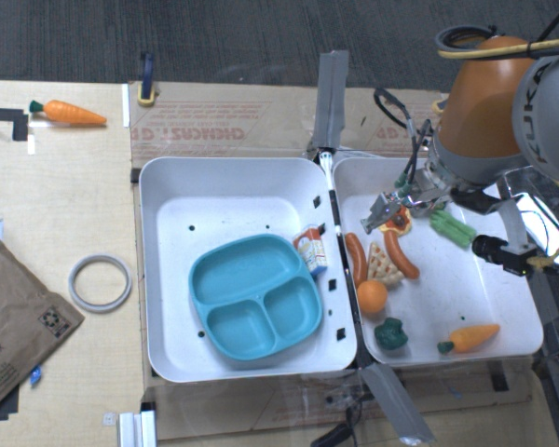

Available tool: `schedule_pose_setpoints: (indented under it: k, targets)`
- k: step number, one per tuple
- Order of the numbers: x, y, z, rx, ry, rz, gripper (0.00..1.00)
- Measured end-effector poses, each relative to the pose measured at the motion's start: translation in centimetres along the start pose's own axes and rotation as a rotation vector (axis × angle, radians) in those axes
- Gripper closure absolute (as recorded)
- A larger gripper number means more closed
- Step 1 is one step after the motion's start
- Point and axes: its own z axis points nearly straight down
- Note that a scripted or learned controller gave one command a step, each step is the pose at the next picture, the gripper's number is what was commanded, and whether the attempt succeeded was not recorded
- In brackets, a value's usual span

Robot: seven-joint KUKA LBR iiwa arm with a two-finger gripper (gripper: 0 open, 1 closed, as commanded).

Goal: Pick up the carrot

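Observation:
An orange carrot with a green top [470, 337] lies in the right bin [508, 296], close to its front right corner. A second carrot [70, 113] rests on the bench at the far left, outside both bins. My gripper [388, 214] hangs over the back left part of the right bin, well behind and left of the bin's carrot. It sits just above a small red and yellow item [399, 219] and the top end of a sausage [402, 257].
The right bin also holds another sausage [356, 255], a beige waffle-like piece [384, 264], an orange [372, 297], a broccoli [389, 333] and a green vegetable [452, 228]. In the left bin are a blue divided plate [256, 296] and a small packet [311, 250]. A tape ring [100, 281] lies on the bench.

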Motion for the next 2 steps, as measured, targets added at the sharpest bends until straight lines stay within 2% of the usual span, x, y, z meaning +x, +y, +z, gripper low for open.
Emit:
schedule_pose_setpoints:
  k: [1, 2]
  targets:
    - [-6.6, -1.2, 8.2, -0.002, 0.0, -0.243, 0.0]
    - [-4.2, -4.3, 9.3, -0.013, -0.009, -0.61, 0.0]
